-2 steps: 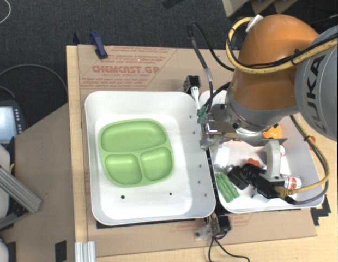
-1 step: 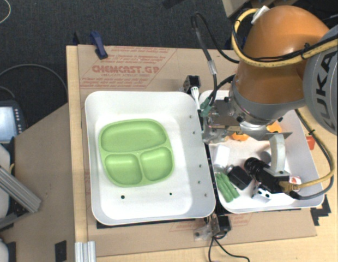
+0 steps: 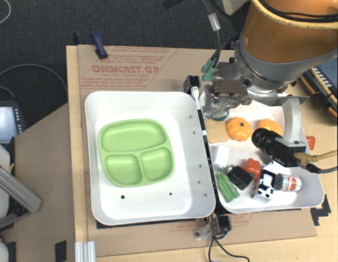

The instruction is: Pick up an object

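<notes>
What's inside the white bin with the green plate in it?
The left white bin holds just the green divided plate, whose three sections have nothing in them. A few small dark dots mark the bin floor. Whatever lies beneath the plate is covered.

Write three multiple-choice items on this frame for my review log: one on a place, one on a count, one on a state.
1. Where does the green plate lie?
A. In the left bin
B. In the right bin
C. On the cardboard outside both bins

2. How many compartments does the plate have?
A. Two
B. Three
C. Five

3. How does the plate sit?
A. Leaning on a bin wall
B. Upside down
C. Flat, hollows facing up

Answers:
1 A, the plate lies in the middle of the left bin, while the toys crowd the right bin.
2 B, one wide hollow on top and two smaller ones below.
3 C, all three hollows open upward and its rim lies level on the bin floor.
</notes>
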Robot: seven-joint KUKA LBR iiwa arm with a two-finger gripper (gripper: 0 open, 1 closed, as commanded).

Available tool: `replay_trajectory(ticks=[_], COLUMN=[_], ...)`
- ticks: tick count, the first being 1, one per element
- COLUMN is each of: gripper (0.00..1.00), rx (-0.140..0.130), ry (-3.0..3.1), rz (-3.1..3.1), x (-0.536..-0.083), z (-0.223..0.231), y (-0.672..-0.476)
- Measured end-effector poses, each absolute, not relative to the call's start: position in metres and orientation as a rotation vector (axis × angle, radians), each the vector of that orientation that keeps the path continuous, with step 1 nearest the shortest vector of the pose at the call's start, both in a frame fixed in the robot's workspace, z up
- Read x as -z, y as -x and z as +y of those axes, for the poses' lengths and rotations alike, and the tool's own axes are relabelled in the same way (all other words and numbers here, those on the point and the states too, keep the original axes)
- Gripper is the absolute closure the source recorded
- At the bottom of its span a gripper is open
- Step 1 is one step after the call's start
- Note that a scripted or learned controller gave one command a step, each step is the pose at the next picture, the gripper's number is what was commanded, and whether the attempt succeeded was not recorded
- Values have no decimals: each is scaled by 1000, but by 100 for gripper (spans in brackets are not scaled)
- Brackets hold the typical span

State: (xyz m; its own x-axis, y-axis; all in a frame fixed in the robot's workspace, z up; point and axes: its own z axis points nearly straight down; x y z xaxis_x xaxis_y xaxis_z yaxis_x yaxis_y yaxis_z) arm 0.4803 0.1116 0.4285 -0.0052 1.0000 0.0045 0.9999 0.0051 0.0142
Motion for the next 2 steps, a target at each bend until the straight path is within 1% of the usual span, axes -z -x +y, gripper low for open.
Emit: replay_trajectory(ticks=[1, 2], gripper=[100, 100], rx=[14, 7], ry=[-2224, -2228], rz=[2226, 2219], x=[-316, -290], z=[137, 109], y=[-496, -523])
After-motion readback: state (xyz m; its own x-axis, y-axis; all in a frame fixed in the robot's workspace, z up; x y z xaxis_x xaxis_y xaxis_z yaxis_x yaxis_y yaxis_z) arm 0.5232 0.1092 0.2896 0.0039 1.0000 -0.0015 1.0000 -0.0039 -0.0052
